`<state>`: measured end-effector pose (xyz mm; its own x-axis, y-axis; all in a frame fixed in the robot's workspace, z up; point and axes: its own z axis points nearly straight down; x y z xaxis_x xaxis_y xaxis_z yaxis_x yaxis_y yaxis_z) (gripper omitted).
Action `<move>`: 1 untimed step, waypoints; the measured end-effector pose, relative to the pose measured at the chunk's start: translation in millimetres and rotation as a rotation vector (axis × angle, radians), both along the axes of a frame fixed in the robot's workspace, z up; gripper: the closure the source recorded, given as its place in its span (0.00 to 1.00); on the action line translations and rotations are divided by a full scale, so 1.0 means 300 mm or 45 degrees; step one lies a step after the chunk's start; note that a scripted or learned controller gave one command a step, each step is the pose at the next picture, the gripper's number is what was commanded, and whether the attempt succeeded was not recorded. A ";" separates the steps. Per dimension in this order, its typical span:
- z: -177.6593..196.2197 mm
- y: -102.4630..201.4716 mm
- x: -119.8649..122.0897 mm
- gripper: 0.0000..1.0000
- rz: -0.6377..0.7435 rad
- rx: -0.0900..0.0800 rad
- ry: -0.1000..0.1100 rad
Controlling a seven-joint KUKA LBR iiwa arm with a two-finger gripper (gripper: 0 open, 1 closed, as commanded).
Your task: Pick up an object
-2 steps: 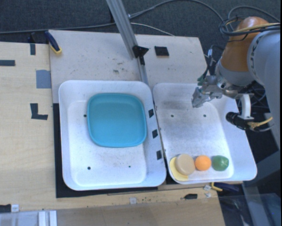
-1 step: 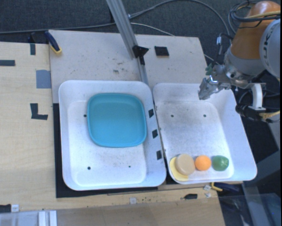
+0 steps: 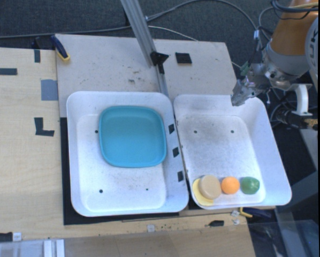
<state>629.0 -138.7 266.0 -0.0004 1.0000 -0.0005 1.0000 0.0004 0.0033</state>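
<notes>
Bench with two white bins side by side, left bin [image 3: 85, 197] holding a blue plate [image 3: 132, 136]. Right bin [image 3: 272, 143] has three small items in a row along its near edge: tan disc [image 3: 208, 186], orange ball [image 3: 230, 185], green ball [image 3: 250, 185]. Gripper [image 3: 239, 98] hangs over the far rim of right bin, nothing held, open or closed unclear. Items lie well apart from it, toward the near edge, green ball probably nearest

The arm [image 3: 295, 33] comes in from the right, its orange band at the top right corner above the grey wrist. It slants down and to the left, ending in the gripper [image 3: 240, 97], which hangs near the tabletop's far right edge.
</notes>
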 end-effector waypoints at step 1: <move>0.000 0.150 0.028 1.00 0.004 0.001 0.004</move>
